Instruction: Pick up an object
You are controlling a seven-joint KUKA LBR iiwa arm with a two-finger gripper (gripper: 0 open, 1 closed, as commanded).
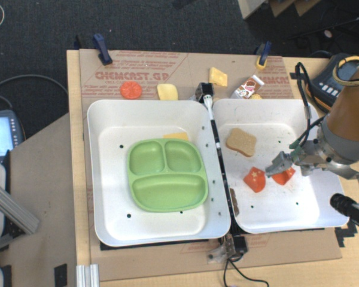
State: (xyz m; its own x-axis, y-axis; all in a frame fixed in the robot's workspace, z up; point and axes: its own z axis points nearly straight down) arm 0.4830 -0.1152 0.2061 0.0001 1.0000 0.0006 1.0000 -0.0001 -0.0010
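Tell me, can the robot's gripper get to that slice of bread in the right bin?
Probably yes. The bread slice lies flat with nothing on it, and the gripper hovers nearby in the same bin.

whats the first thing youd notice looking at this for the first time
The bright green divided plate stands out most, lying in the middle of the left white bin. Next comes the right bin, where the gripper hangs low between two red pieces, with a tan bread slice up and to their left. Beyond the bins, small toy foods lie on the cardboard, among them an orange disc.
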